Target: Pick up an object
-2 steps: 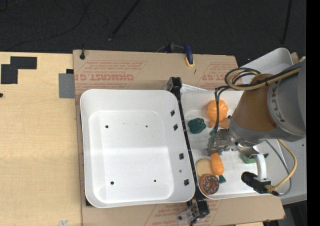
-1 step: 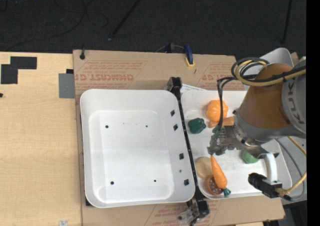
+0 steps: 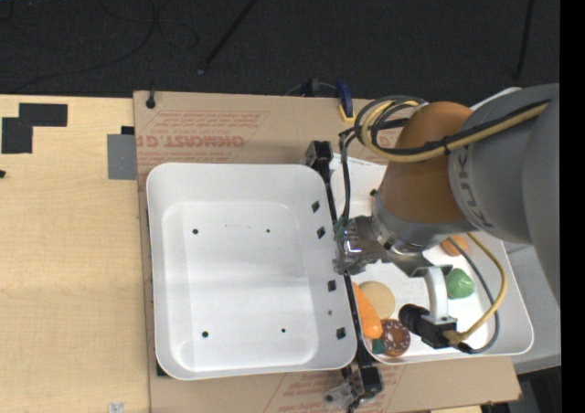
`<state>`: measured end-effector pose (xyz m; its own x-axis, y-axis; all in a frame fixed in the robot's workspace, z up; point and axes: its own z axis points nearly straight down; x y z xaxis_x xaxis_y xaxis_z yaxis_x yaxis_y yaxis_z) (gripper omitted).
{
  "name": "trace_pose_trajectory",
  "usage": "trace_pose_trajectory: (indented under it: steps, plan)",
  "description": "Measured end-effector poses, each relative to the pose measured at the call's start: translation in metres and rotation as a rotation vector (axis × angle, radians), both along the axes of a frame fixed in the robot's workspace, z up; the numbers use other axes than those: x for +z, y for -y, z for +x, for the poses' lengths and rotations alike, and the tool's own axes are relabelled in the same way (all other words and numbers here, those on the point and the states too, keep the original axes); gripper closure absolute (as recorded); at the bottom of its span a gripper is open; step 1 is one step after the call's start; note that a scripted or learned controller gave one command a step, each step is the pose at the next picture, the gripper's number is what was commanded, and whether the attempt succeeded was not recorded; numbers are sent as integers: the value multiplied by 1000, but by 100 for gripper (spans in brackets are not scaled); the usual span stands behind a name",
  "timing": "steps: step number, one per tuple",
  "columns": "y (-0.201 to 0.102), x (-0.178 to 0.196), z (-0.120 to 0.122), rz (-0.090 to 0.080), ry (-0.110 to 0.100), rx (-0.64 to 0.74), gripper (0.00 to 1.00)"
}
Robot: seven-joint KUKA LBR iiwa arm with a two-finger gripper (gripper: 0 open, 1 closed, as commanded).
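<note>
Tool [image 3: 351, 254] hangs low at the left edge of the right bin [image 3: 512, 315], close against the wall it shares with the left bin [image 3: 238, 247]. From my seat I cannot tell whether it is released or clenched, and I see nothing held in it.

What I can go for lies in the near part of the right bin. An orange carrot [image 3: 367, 313] lies just on the near side of the tool, lengthways along the left wall. A cream round piece [image 3: 378, 295] touches it on the right, and a brown speckled ball [image 3: 395, 338] sits at its near end. A green piece [image 3: 460, 284] lies further right, well apart from the carrot.

I'd go for the carrot, as it is closest. It looks like a toy, so I judge it light and fairly stiff, with a smooth skin that may slip. Because it tapers, a grip near the thin end would likely squeeze it out, so I'd take hold across the thick middle, closing over its width. My worry is room: the wall crowds one side and the cream piece the other, so the tool may nudge a neighbour on the way down
</note>
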<state>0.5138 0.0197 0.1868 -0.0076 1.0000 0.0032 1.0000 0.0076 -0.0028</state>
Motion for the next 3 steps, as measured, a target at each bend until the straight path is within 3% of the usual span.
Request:
trace_pose_trajectory:
  steps: [1, 2, 3]
  plan:
    - [23, 72, -13, -3, 5, -10, 100]
    - [52, 189, -4, -5, 14, -8, 100]
    - [36, 206, 72, -4, 6, -3, 100]
